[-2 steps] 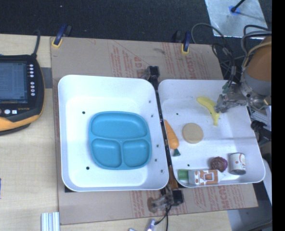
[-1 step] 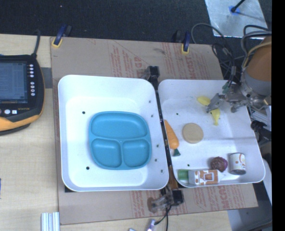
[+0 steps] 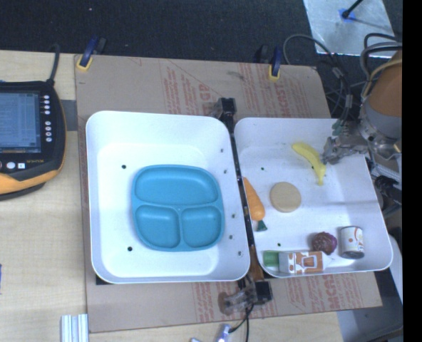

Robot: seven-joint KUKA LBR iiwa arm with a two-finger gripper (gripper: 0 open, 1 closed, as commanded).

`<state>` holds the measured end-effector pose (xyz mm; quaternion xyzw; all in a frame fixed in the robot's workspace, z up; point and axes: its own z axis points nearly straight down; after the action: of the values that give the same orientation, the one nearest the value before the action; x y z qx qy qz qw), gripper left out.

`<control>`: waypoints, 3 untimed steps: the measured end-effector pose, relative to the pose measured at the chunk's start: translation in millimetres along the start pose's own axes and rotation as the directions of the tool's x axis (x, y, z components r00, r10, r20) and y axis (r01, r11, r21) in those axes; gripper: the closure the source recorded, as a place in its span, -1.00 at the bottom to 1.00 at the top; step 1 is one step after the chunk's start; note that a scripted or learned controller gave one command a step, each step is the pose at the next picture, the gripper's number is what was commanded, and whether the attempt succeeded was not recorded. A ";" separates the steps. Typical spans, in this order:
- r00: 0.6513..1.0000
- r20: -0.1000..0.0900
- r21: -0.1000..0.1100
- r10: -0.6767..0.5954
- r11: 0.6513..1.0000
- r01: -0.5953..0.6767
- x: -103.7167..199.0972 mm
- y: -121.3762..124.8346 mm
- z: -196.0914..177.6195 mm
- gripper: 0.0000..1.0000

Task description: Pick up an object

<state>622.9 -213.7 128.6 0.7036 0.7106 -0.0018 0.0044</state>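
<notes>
The arm (image 3: pixel 386 95) is cut off at the right edge; pincer (image 3: pixel 333 150) fingers are indistinct.

You see a teach pendant (image 3: pixel 15 137) lying on the table (image 3: pixel 33 262) at the left, and cardboard (image 3: pixel 197 84) spread beneath, held by clamps (image 3: pixel 87 54).

Plate (image 3: pixel 177 206) in left bin (image 3: pixel 104 191) — banana (image 3: pixel 310 159) in right bin (image 3: pixel 353 191).

Two smooth, shiny white plastic bins (image 3: pixel 161 127), a matt blue plastic plate with three parts (image 3: pixel 177 206), flat brown cardboard sheet (image 3: pixel 197 84) looked dull and papery, pale wooden bench top (image 3: pixel 33 262) was smooth, grey metal gripper (image 3: pixel 337 147).
</notes>
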 end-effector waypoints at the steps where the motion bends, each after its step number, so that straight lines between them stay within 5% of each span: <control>1: 1.000 0.000 0.000 0.000 1.000 0.000 0.0 0.0 0.1 -1.00; 2: 1.000 0.003 -0.005 0.000 1.000 0.000 -1.1 0.6 -10.6 1.00; 3: 1.000 0.003 -0.005 -0.001 1.000 0.001 -1.1 0.5 -10.5 -1.00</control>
<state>623.4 -214.7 139.1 0.7034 0.7108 -0.0014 0.0073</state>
